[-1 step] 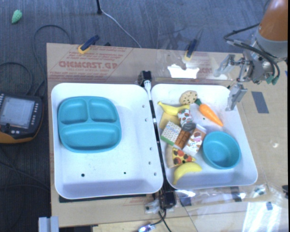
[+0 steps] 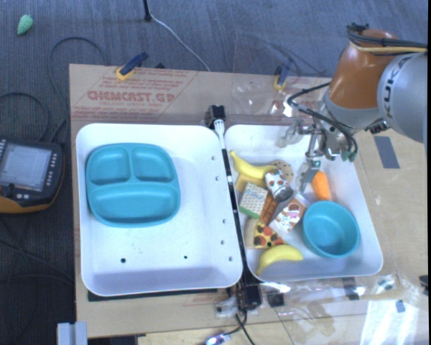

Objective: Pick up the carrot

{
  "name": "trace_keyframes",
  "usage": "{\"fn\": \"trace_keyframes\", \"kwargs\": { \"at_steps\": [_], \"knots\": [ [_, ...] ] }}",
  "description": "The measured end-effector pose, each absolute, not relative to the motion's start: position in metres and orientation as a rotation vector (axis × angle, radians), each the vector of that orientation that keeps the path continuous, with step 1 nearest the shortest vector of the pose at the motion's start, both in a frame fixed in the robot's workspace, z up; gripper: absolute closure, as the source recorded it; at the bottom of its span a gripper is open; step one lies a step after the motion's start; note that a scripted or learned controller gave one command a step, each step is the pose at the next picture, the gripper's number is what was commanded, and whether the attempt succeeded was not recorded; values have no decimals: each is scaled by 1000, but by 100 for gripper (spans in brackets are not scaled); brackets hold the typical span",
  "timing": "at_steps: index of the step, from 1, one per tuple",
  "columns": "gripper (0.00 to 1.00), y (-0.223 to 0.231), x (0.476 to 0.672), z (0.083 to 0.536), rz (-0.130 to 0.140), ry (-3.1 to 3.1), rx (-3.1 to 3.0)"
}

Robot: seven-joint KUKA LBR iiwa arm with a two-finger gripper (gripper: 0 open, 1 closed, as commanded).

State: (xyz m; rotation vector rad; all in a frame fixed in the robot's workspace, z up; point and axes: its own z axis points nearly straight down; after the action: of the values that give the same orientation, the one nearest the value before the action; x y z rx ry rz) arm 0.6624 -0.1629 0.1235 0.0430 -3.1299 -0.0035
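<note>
Carrot (image 2: 321,185): lies in the right bin (image 2: 370,246), toward its 3 o'clock side, pointing roughly 12 to 6; the blue bowl (image 2: 331,228) sits just at its 6 o'clock, touching or nearly so.
Pincer (image 2: 310,166): hangs low over the right bin, just at the carrot's 10 o'clock; a finger tip shows beside the carrot's upper end, nothing between the fingers; whether they stand released or clenched I cannot tell.
Arm (image 2: 388,92): comes in from 3 o'clock, its orange band above the bin's 1 o'clock corner.
Neighbours: a small can-like item (image 2: 278,186) and a yellow banana (image 2: 248,169) lie at the carrot's 9 o'clock; a second banana (image 2: 279,256) lies near the bin's 6 o'clock edge; a blue divided plate (image 2: 132,183) rests in the left bin (image 2: 158,268), well apart.
Risk, offset: the pincer looks set to one side of the carrot, so a straight descent would likely close on bare bin floor or only clip the carrot's end.
Risk, rolling: a round, tapered carrot nudged by one finger could roll toward the bin wall at 3 o'clock.
Risk, bowl: the bowl rim so close at 6 o'clock could catch a finger and tip or shove the bowl.
Risk, clutter: drifting toward 9 o'clock, the pincer could seize the can-like item instead.
</note>
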Motion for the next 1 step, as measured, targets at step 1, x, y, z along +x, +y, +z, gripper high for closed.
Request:
{"fn": "trace_keyframes", "kwargs": {
  "at_steps": [1],
  "knots": [
    [0, -189, 610, 96, 8, -3167, 54]
  ]
}}
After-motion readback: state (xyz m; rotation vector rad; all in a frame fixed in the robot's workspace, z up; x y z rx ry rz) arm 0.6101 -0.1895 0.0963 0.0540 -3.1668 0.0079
